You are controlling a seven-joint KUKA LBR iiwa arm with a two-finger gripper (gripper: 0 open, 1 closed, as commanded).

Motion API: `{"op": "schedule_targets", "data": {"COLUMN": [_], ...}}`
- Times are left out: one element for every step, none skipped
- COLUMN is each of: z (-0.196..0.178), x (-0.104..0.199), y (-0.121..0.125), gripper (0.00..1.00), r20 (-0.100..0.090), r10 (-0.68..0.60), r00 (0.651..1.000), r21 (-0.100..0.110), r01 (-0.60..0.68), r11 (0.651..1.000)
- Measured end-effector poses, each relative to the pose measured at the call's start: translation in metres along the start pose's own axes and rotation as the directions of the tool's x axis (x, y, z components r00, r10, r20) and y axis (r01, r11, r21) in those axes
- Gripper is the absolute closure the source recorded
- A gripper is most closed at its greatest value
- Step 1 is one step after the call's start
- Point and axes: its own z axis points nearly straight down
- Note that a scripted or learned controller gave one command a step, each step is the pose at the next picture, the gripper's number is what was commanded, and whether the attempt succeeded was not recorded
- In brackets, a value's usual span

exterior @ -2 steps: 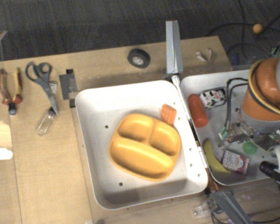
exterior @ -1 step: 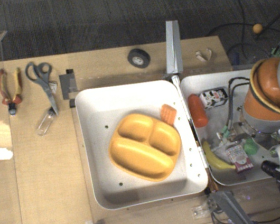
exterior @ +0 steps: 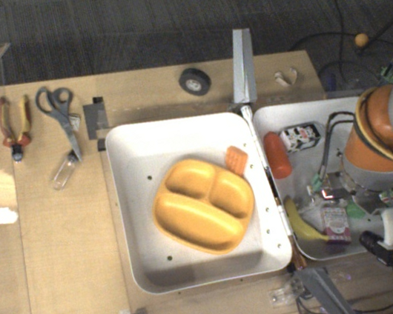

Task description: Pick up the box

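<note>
In the camera view the grey arm [exterior: 392, 133] reaches over the right bin [exterior: 337, 100], and its gripper [exterior: 325, 193] hangs low among the clutter near the bin's middle. Whether it is spread or pressed together I cannot tell. Two things could be the box. A small purple carton [exterior: 335, 224] lies close to the bin's front edge, just in front of the gripper and beside a yellow banana [exterior: 304, 222]. A black-and-white box [exterior: 300, 136] sits by the far edge, next to a red cylinder [exterior: 277, 155]. The purple carton looks light and thin-walled, likely to dent under a hard squeeze and perhaps a little slick. I would take it across its two flat broad faces, near the middle, clear of the banana.
</note>
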Motion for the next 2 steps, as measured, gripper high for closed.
{"op": "schedule_targets", "data": {"z": [-0.0109,-0.0109], "x": [0.0017,0.0017], "y": [0.0032,0.0030], "gripper": [1.00,0.00], "r20": [-0.001,-0.001], "r10": [-0.005,-0.006], "r00": [1.000,1.000], "r21": [-0.006,-0.006], "r01": [0.005,0.005], "r11": [1.000,1.000]}}
